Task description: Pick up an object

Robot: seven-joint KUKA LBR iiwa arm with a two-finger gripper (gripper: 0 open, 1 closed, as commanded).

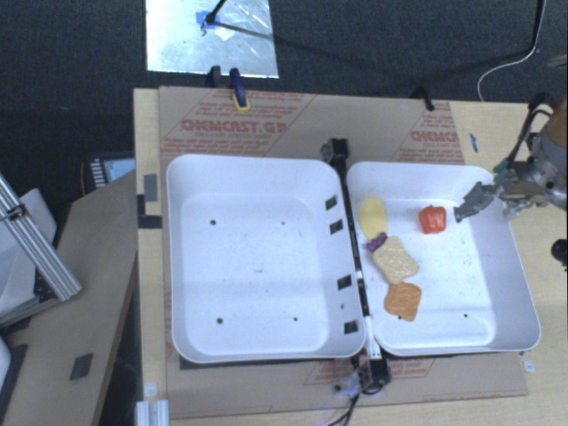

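A pale wooden worktop (106, 238) carries a sheet of brown cardboard (293, 118) printed with faded red lettering, and on it two shallow white plastic bins sit side by side, touching along a middle seam held by small dark clips (337, 227).

The left bin (177, 264) is smooth, with rounded corners and a few small dark dots on its floor.

The right bin (510, 313) holds five small things, all gathered in its left half near the seam. Nearest the seam is a pale yellow rounded piece, like a toy lemon (373, 213). Just below it, touching, lies a small purple piece (377, 240). Below that is a beige, bumpy slab like a cracker (395, 260), tilted. Below it, close to the bin's near edge, is an orange rounded piece with a dimpled face (402, 301). To the right of the yellow piece, apart from the others, sits a small red glossy object like a toy pepper (432, 220).

The grey metal hand (470, 202) reaches in over the bin's right rim, its dark tip just right of the red object; whether they touch is unclear. Whether the hand is open or closed cannot be told, and nothing is seen held in it.

Beyond the far edge of the worktop, a shiny square metal plate (177, 25) lies on dark carpet.
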